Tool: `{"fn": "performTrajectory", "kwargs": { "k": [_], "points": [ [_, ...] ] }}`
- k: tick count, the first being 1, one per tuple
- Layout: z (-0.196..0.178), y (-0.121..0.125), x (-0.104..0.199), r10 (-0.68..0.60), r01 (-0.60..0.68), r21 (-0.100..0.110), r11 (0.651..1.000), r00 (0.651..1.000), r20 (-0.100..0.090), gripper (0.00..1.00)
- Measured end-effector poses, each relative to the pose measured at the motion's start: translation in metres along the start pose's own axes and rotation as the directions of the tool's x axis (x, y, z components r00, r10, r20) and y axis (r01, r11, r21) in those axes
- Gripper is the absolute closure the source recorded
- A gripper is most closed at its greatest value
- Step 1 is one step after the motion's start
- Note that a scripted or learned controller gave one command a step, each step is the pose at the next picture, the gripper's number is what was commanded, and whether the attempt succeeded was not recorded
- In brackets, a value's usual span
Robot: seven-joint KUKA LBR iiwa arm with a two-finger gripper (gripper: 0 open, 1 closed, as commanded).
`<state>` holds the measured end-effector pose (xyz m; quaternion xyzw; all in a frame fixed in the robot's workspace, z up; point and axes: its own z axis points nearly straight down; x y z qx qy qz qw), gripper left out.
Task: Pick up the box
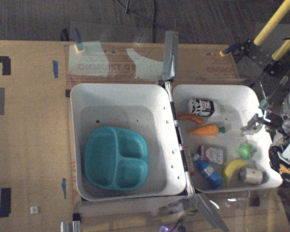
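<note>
Over the right bin's far edge, the gripper (253,124) hovers empty; whether its jaws are parted cannot be told.
Box (212,154) lies flat on the right bin (225,92) floor below the carrot (205,130): small, reddish carton with pale label. Likely light, stiff, crushable; grip across narrow sides.

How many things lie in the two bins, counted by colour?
Teal: 1, the divided plate
Orange: 2, carrot, thin piece
Black and white: 1, carton
Red: 1, box
Blue: 1, bottle
Green: 1
Yellow: 1, banana
Grey: 1, can
Total: 9
</note>
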<state>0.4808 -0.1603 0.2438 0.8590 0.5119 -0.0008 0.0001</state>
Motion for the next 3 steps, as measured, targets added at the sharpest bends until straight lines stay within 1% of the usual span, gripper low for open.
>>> {"fn": "performTrajectory", "kwargs": {
  "k": [1, 2, 3],
  "points": [
    [0.156, 0.076, 0.076, 0.191, -0.191, -0.006, 0.982, 0.982, -0.003, 0.0],
    [0.146, 0.038, -0.027, 0.21, -0.21, 0.006, 0.978, 0.978, -0.002, 0.0],
    [0.156, 0.016, 0.06, 0.466, -0.466, -0.004, 0.885, 0.885, -0.004, 0.0]
  ]
}}
